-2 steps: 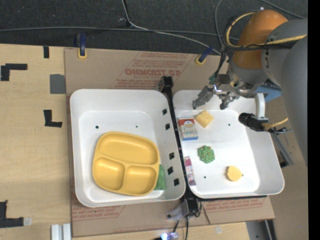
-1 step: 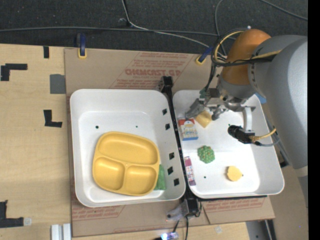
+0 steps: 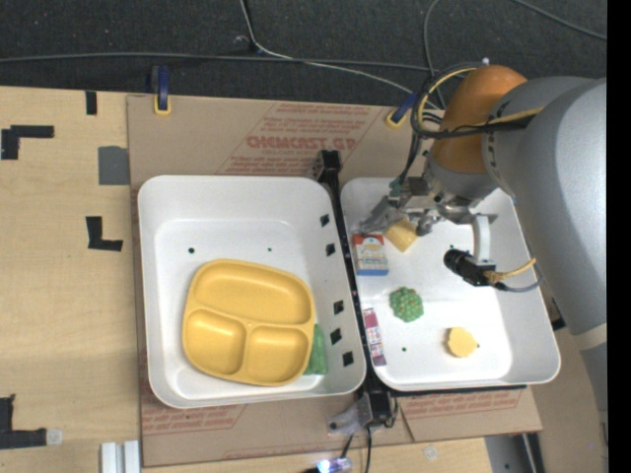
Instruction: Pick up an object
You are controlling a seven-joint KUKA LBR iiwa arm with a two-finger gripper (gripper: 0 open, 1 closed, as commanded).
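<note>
A wooden tabletop [image 3: 59, 264] carries a brown cardboard sheet [image 3: 286, 136] with two shallow white bins side by side. A grey robot arm [image 3: 562, 195] with an orange band reaches in from the right over the right bin [image 3: 527, 363].

The left bin [image 3: 158, 294] holds a large yellow divided tray [image 3: 248, 321], with a small green item [image 3: 317, 351] wedged at the tray's right edge against the bin wall.

In the right bin, the pincer [image 3: 402, 221] sits low in the upper left area, directly at a pale yellow block [image 3: 400, 236]; whether its fingers are spread or closed on the block cannot be made out. Just left of the block lies a small red and white packet [image 3: 371, 253]. Below are a green bumpy object [image 3: 405, 304], a small round yellow object [image 3: 460, 342] near the bin's lower middle, and a narrow pink and white packet [image 3: 373, 335] along the left wall.
</note>
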